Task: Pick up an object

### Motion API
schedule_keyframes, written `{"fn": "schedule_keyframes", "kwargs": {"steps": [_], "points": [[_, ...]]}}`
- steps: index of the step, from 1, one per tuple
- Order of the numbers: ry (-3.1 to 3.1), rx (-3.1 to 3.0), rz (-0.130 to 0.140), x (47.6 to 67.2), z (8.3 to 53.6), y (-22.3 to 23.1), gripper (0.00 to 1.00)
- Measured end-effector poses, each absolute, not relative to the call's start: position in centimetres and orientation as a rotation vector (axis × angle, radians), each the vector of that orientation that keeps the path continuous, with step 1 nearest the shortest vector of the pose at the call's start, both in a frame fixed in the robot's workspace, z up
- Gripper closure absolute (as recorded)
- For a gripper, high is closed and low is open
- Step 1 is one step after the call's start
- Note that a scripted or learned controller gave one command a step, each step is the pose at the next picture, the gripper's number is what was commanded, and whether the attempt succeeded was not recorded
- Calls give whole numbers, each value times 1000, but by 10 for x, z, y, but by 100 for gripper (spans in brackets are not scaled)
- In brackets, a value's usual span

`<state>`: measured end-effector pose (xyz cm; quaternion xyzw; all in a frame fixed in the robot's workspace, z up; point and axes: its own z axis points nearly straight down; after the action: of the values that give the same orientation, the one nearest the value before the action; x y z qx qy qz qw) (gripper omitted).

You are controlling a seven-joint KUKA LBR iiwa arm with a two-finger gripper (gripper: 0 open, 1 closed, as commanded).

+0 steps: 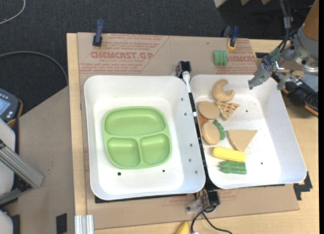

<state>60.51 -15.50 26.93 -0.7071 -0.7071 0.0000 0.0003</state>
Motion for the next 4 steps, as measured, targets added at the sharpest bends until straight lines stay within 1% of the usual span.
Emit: {"fn": "schedule_keyframes", "kwargs": {"steps": [1, 2, 3, 4], "points": [[-2225, -2204, 2, 545, 235, -51, 0], [-2218, -2210, 10, 475, 181, -3, 0], [-2220, -2225, -3, 480, 195, -6, 100], [-2225, -2220, -3, 518, 184, 17, 100]]}}
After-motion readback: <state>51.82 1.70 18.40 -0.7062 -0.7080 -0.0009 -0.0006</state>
